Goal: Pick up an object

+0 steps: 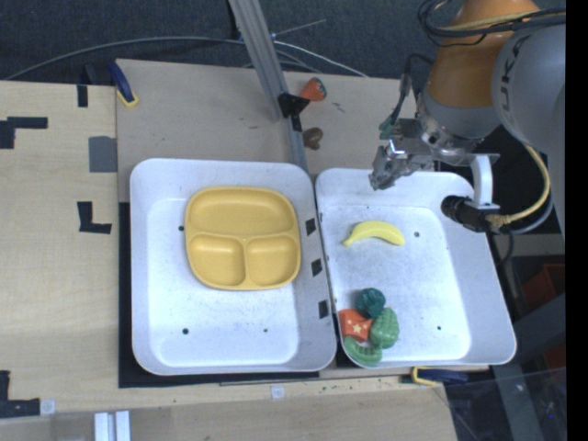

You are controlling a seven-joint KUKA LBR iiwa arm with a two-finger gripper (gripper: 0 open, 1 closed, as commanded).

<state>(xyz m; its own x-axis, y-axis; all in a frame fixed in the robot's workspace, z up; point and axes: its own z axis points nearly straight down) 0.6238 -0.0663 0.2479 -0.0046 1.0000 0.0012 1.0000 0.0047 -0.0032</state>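
The gripper hangs over the far rim of the right bin, beyond the banana and apart from it. At this viewing angle its state cannot be determined, and no object is visible in it. The grey arm with its orange band enters from the right, above the right bin's far corner.

All positions below are given relative to the right bin.

- Banana: a yellow toy banana lying flat on the bin floor, in the far half, nearer the bin's left wall than its right. It touches no other object.
- Toy cluster: green, dark teal and orange-red pieces packed together in the near left corner, against the bin wall and well apart from the banana.
- Left bin: set directly beside the right bin, the two rims meeting along their shared edge.
- Yellow divided plate: lying flat in the far half of the left bin, with three compartments facing up.
- Metal post: rising at a slant from the bench beyond the junction of the two bins.
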